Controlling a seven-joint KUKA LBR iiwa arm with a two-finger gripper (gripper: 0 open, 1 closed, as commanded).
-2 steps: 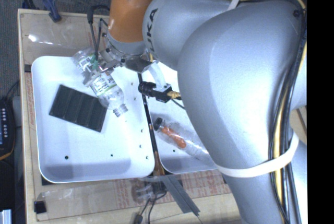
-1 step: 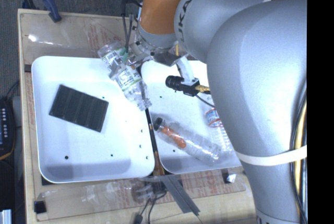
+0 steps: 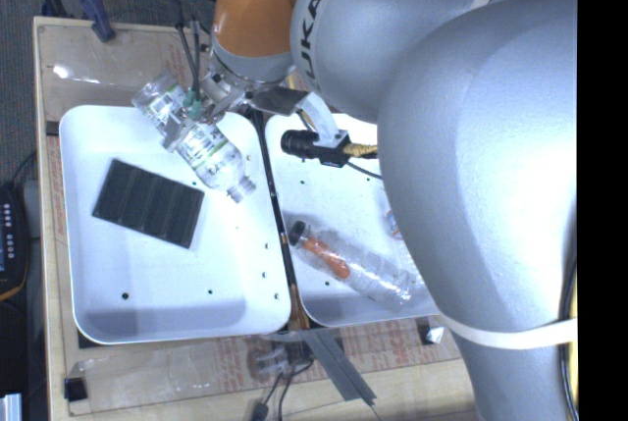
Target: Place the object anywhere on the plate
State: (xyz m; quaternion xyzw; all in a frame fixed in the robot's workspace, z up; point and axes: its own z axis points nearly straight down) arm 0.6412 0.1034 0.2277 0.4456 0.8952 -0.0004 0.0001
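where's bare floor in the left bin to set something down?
The left white bin has open floor along its near wall, below the dark ribbed rectangular plate, and right of the plate toward the divider. It is crowded at the far right corner: a clear plastic bottle lies under the gripper.

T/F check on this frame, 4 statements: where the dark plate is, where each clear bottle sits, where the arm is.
1. The flat dark rectangular plate lies in the left white bin. True.
2. A clear plastic bottle with a white label rests on that plate. False: it is up by the gripper, beside the plate's upper right corner.
3. The right white bin holds a clear bottle with an orange part. True.
4. The grey arm reaches in from the left. False: from the right.
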